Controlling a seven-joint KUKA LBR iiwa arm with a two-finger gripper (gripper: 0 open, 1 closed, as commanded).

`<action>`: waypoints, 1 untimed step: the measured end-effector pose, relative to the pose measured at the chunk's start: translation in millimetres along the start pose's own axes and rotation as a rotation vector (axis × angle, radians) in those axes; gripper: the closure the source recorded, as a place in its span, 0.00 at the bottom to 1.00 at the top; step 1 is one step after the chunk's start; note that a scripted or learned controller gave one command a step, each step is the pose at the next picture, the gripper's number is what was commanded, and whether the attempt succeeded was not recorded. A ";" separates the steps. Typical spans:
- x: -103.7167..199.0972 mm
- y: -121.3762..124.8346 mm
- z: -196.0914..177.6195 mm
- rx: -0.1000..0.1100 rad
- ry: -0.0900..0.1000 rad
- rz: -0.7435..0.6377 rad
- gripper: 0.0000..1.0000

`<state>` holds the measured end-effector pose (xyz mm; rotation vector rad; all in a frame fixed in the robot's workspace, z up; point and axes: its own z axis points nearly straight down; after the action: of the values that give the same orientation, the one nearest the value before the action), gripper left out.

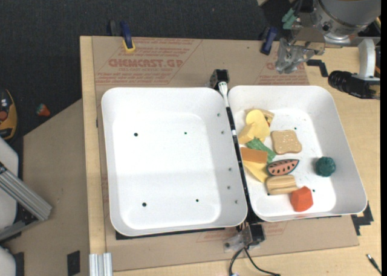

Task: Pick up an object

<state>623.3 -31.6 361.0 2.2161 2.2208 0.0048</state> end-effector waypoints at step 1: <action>35.1 -2.7 -185.8 -0.018 0.001 -0.003 1.00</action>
<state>619.5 3.6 546.8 2.2049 2.2157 0.0258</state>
